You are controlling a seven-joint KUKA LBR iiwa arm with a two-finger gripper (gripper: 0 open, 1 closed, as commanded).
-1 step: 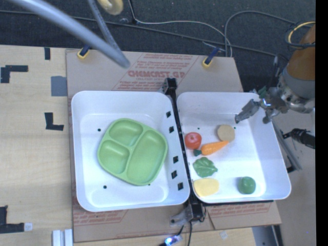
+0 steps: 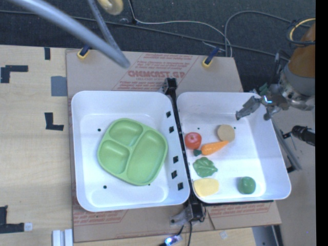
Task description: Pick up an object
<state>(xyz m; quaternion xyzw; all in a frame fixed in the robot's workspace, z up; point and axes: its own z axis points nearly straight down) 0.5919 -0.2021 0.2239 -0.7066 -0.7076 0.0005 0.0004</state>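
Hovering pincer (image 2: 254,109) spread empty, tan potato (image 2: 225,132) just below-left.

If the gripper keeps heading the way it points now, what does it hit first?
The gripper points left and down into the right bin. The round tan piece looks first in line, with the carrot just beyond. Height is unclear from above, so it might meet bare bin floor first.

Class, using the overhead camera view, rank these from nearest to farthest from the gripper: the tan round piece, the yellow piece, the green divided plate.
1. Tan round piece, right bin, just below-left of the gripper.
2. Yellow piece, right bin's front-left corner.
3. Green divided plate, left bin.
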